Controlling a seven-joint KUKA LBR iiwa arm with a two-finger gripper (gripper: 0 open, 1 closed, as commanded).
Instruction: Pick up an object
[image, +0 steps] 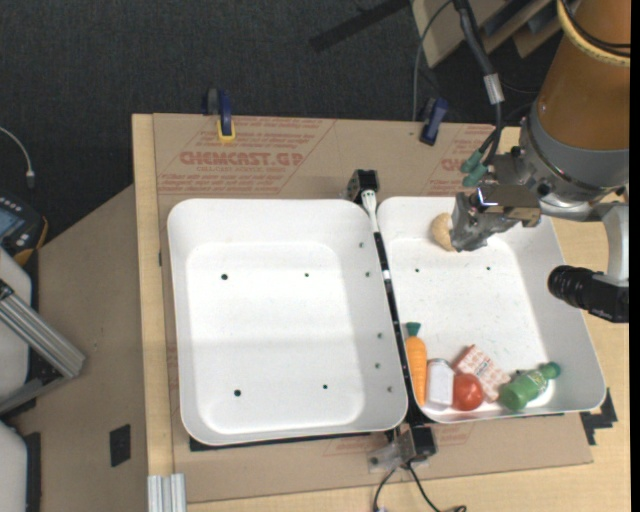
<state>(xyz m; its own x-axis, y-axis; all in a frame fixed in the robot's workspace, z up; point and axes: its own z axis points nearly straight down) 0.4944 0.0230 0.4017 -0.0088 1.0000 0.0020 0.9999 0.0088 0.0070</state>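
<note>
My gripper (465, 238) hangs low over the far part of the right bin (500, 290), its tip right beside a pale tan roundish object (441, 230) that lies just to its left. I cannot tell whether they touch. At the bin's near edge lie an orange carrot (416, 359), a white block (440, 383), a red tomato-like object (467, 392), a pink and white packet (484, 366) and a green bottle (527, 387).
The left bin (270, 320) sits beside the right one, a black divider strip (380, 265) running between them. Both rest on a brown cardboard sheet (250, 150) held by blue clamps (222, 110) at the far edge.
</note>
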